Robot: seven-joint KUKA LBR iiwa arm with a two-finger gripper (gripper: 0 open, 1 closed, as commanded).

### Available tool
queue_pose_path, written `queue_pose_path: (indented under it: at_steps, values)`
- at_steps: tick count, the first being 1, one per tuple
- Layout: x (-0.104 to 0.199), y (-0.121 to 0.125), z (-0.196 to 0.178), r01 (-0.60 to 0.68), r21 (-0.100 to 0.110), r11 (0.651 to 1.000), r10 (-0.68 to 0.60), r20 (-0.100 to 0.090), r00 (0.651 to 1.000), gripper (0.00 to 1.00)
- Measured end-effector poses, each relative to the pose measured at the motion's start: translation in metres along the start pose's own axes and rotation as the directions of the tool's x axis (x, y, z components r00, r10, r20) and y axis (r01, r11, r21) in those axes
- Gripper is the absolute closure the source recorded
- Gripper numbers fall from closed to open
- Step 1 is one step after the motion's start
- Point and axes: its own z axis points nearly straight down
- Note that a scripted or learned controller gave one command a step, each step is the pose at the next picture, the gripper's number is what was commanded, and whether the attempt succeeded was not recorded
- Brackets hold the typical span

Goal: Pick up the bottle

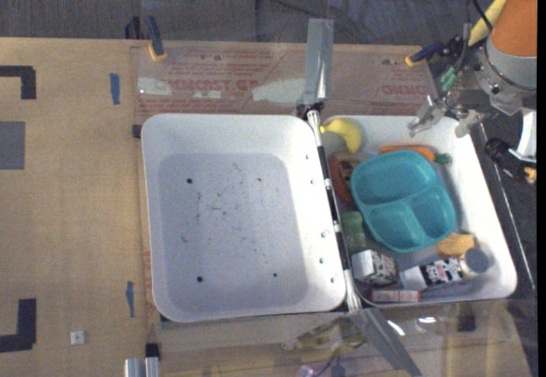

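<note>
Along the front wall of the right bin (499,277), a small bottle (445,270) is seen lying on its side, white with a dark printed label and a grey cap pointing right. It is wedged between a smooth teal plastic tray (403,200), moulded into rounded compartments, and the bin's near rim, so little free room is left around it. A small can (373,265) is found just beside it on the left, and a yellow-orange piece (456,242) touches the tray's edge just above it. A yellow banana-like shape (344,134) and an orange carrot-like stick (409,150) are placed near the far wall. The left bin (153,196), matte white with rounded corners and faint dark specks, offers a broad flat floor. The claw (442,108) is held above the right bin's far right corner, well apart from the bottle; whether it is spread or closed cannot be told. The bench (68,196) is surfaced in plain tan board.
</note>
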Motion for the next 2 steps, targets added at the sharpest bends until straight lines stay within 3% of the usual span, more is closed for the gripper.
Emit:
queue_pose_path:
  at_steps: [1, 2]
  values:
    - [0.039, -0.030, 0.137, -0.144, -0.001, 0.990, 0.144, 0.000, 0.990, 0.00]
    - [0.022, -0.044, 0.151, -0.240, -0.030, 0.970, 0.240, -0.006, 0.971, 0.00]
